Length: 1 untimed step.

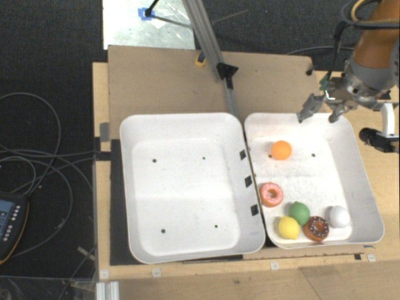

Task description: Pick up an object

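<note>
The right bin (356, 167) holds several small items. An orange ball (281, 150) lies near its back. A pink frosted doughnut (271, 194) sits by the left wall. At the front lie a green ball (299, 212), a yellow lemon (289, 228), a chocolate doughnut (316, 229) and a white ball (339, 217). My gripper (321, 112) hangs open above the bin's back edge, fingers spread, nothing between them. It is up and to the right of the orange ball.
The left bin (181, 186) stands beside the right one, joined by black clips. A grey pole (206, 30) slants across the bench behind the bins. Cables and a handheld pendant (9, 220) lie on the floor at left.
</note>
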Available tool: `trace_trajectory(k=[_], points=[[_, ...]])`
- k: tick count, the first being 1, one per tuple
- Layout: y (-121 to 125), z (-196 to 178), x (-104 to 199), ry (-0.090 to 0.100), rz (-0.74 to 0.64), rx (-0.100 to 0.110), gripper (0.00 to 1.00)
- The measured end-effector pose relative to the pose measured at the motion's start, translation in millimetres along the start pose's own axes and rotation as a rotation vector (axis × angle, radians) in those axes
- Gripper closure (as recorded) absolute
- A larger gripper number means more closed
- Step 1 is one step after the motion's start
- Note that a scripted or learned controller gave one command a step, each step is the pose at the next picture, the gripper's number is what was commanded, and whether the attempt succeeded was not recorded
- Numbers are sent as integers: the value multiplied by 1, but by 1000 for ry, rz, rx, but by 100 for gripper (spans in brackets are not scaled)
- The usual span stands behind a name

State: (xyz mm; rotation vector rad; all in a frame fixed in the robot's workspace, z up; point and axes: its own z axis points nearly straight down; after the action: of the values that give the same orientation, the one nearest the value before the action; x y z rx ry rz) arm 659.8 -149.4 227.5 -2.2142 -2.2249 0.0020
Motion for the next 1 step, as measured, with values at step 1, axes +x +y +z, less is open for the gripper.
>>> trace_trajectory(k=[1], points=[[1, -3, 0, -2, -2, -4, 0]])
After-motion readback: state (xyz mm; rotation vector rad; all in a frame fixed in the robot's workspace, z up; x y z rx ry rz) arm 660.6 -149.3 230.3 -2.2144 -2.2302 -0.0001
